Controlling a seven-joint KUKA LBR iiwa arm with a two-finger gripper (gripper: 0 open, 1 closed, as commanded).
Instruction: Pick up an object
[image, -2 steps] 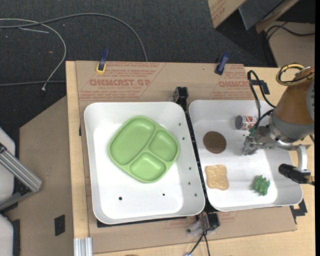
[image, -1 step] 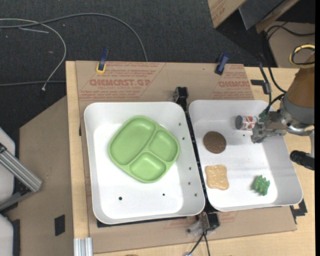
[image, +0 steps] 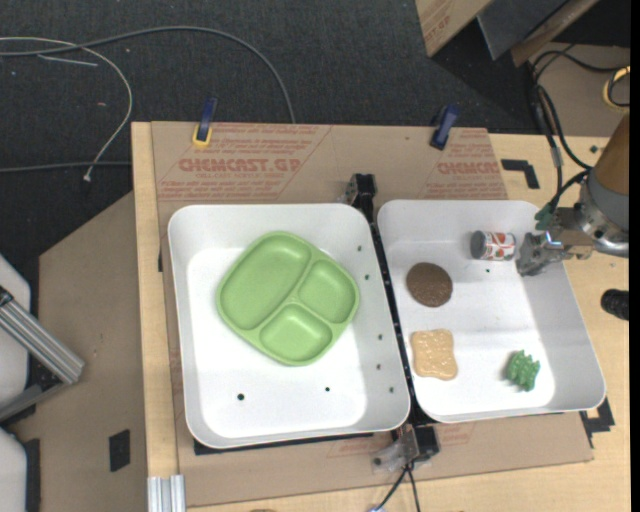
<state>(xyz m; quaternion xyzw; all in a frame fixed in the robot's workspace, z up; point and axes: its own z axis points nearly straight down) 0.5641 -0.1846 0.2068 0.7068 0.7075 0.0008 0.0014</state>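
A small can (image: 493, 245) lies on its side near the far edge of the right bin (image: 570, 330), its label red and white, the writing on it too small to read. It lies just beside the gripper (image: 530, 254), on the gripper's left in the camera view; whether the two touch cannot be told. Whether the gripper is open or closed cannot be told either, for its tip is a blurred grey mass and nothing shows plainly held in it.

Three more things lie in the same bin, one of each: a round brown cookie (image: 429, 284) near the bin's left wall, a pale tan slice of toast (image: 435, 354) just on the near side of the cookie, and a small green broccoli piece (image: 521, 369) toward the near right corner, well apart from the can. The arm (image: 610, 200) reaches in over the bin's far right corner.

The left bin (image: 200, 300) holds a single green plate (image: 288, 297) with three compartments, lying flat and turned at an angle.

Both bins sit side by side on a brown board (image: 160, 250) on the desk. Red print along the board's far edge reads "CHEMCAST GP", once behind each bin, the right one partly hidden. Two blue clamps (image: 207, 118) grip that far edge. A grey cable (image: 120, 60) loops over the dark floor beyond.
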